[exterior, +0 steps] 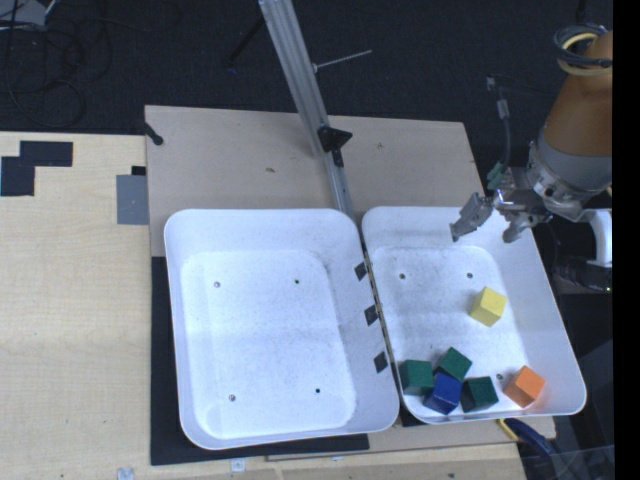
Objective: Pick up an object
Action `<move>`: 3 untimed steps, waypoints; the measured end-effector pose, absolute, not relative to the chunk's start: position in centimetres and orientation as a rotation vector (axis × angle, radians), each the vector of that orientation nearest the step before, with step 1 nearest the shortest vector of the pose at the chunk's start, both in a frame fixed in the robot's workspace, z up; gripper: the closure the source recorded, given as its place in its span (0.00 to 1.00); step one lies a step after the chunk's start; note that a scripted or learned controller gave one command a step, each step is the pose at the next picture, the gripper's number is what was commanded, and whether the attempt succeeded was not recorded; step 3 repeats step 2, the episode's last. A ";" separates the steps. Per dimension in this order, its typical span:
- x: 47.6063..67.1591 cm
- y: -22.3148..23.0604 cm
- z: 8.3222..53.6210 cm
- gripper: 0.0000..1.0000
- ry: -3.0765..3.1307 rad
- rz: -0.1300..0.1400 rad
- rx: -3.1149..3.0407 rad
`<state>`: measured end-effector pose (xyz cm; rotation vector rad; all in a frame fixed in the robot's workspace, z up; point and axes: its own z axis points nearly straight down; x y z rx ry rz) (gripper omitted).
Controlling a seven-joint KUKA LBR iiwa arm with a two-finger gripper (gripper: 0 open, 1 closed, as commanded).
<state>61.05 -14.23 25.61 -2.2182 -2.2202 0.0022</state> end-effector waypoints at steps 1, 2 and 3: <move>57.0 -12.1 27.8 0.00 -2.221 0.000 -2.216; 55.7 -17.5 12.2 0.00 -2.241 -0.015 -2.235; 55.7 -17.5 12.2 0.00 -2.241 -0.015 -2.235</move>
